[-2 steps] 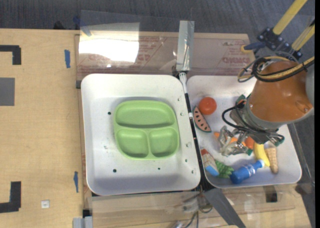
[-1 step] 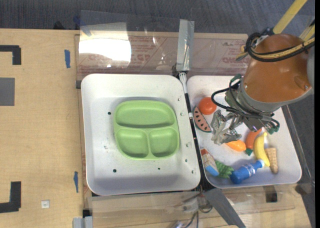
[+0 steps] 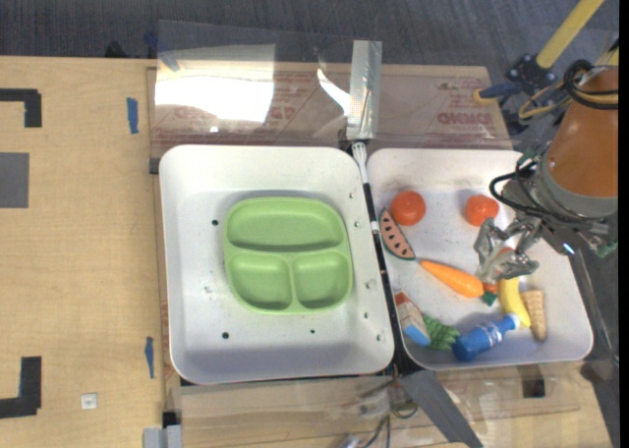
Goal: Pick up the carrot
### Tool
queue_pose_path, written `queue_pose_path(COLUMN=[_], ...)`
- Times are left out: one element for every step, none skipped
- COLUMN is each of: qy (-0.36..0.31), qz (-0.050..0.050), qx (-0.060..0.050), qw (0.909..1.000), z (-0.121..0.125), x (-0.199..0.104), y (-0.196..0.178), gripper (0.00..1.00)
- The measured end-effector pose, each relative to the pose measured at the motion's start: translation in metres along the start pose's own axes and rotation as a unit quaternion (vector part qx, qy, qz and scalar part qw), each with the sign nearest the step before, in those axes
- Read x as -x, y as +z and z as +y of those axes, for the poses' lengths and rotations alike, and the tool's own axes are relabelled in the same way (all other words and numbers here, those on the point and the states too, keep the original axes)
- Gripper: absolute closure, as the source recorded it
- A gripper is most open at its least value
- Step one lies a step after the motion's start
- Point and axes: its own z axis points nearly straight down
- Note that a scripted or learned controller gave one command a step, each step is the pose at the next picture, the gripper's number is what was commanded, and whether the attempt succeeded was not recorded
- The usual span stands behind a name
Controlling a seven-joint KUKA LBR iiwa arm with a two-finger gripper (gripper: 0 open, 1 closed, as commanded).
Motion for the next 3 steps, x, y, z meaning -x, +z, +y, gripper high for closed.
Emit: queue_pose_path(qy=[-0.002, 0.002, 0.001], qz=[-0.001, -0.002, -0.004], qx=[0.001, -0.001, 0.0], qw=[1.0, 1.0, 1.0], z=[0.002, 0.031, 0.033], x=[0.002, 0.018, 0.02], y=[0.0, 0.09, 0.082], gripper=[0.0, 0.0, 1.0])
